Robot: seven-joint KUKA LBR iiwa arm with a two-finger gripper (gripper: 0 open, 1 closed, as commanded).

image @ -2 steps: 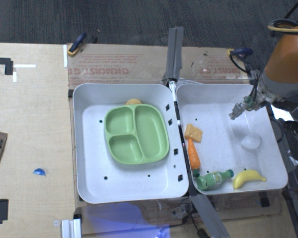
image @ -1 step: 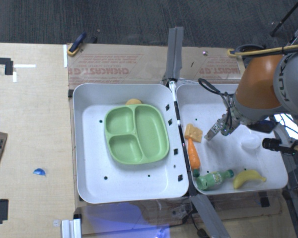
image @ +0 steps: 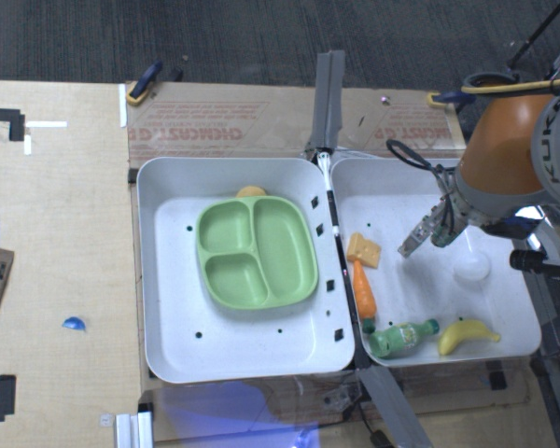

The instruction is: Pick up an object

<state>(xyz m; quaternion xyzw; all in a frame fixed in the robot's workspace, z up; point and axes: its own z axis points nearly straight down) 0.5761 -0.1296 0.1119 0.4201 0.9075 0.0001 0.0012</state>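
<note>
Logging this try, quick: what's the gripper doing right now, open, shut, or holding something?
Gripper: over the right bin, nothing seen between its fingers; open or shut cannot be told.

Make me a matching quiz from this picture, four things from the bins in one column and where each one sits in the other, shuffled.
Things:
1. green divided plate
2. banana
3. carrot
4. green bottle

Places:
A. front right corner of the right bin
B. along the right bin's left wall, under the cheese wedge
C. middle of the left bin
D. front of the right bin, lying on its side between carrot and banana

Pairs: 1-C, 2-A, 3-B, 4-D
</note>
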